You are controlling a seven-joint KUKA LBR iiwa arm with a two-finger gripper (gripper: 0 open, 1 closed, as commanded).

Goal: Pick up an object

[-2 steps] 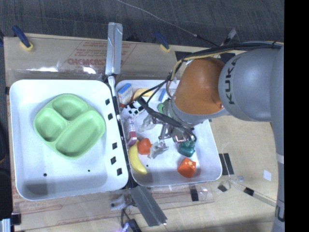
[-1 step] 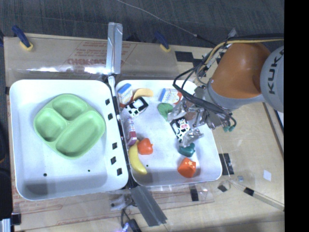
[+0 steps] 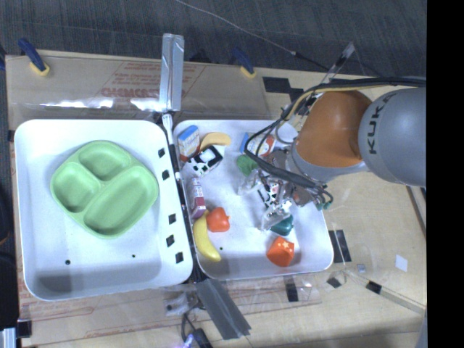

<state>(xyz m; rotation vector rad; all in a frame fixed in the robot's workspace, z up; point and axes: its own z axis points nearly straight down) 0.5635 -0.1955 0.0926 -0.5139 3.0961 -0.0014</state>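
Well, from my end the pick looks unfinished: the gripper [image 3: 274, 205] is down in the right bin [image 3: 319, 256], low among the clutter and right above a teal object [image 3: 282, 226], but I can't tell how its jaws stand or whether anything is pinched, since cables and the wrist mask them. Candidates are all lying in that bin: an orange block [image 3: 280, 251], a second orange piece [image 3: 217, 220], a banana [image 3: 205, 241], and a black-and-white die [image 3: 199, 166]. The left bin [image 3: 32, 267] holds a green divided plate [image 3: 105, 186]. I judge grasping and lifting both remain. Readable writing: "KU" on the arm [image 3: 391, 133].
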